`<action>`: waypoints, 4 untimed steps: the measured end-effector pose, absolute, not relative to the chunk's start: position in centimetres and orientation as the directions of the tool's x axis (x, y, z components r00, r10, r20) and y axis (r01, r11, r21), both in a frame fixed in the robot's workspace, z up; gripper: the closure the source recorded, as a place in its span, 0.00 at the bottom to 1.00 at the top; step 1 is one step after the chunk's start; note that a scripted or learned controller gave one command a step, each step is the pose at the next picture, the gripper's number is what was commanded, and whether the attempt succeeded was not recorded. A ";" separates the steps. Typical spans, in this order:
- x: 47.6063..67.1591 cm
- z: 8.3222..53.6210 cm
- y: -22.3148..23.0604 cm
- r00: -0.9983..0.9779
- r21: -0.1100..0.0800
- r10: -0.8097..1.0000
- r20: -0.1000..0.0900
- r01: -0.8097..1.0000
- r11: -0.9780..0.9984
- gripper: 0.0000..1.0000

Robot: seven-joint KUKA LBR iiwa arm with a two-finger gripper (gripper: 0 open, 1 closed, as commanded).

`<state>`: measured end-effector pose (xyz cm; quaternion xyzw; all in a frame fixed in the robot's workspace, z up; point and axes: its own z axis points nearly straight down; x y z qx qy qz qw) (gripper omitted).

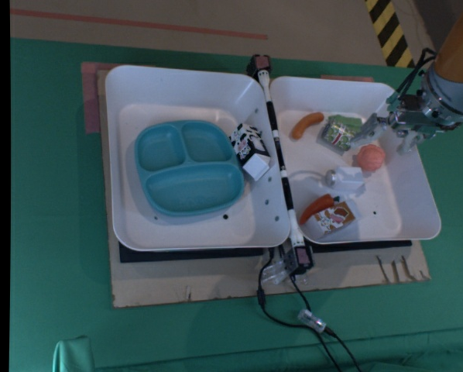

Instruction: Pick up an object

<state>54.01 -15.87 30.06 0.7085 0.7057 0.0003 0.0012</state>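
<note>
Hovering over the right bin's [417,208] far right part, the gripper [394,130] hangs with its jaws spread and nothing between them, one finger [365,132] slanting toward the green packet [340,132] and the other [406,139] hanging nearer the bin's wall. The nearest candidate is the ball [369,157], just below and between those fingers, apart from them. To do this pick well, I judge the arm [456,60] should centre the jaws over the ball before descending, since a round thing rolls off if one finger lands first. The white bottle [348,179] lies just beside the ball and could be nudged, so a straight vertical drop seems safest. Farther out lie the sausage [306,124], the carrot [318,206] and a carton [336,218] touching it. The left bin [138,84] holds a blue plate [186,167], with a cow-patterned carton [247,139] and a white cube [255,166] beside it. Both bins rest on the green surface [53,169].
</note>
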 end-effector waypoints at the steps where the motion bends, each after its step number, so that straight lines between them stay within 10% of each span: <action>1: 56.0 22.3 -15.2 0.004 0.007 1.000 -0.003 1.000 -0.004 0.00; 2: 56.1 23.6 -15.3 0.007 0.013 1.000 -0.005 1.000 -0.007 1.00; 4: 69.6 32.4 -18.7 0.002 0.005 1.000 -0.004 1.000 -0.002 1.00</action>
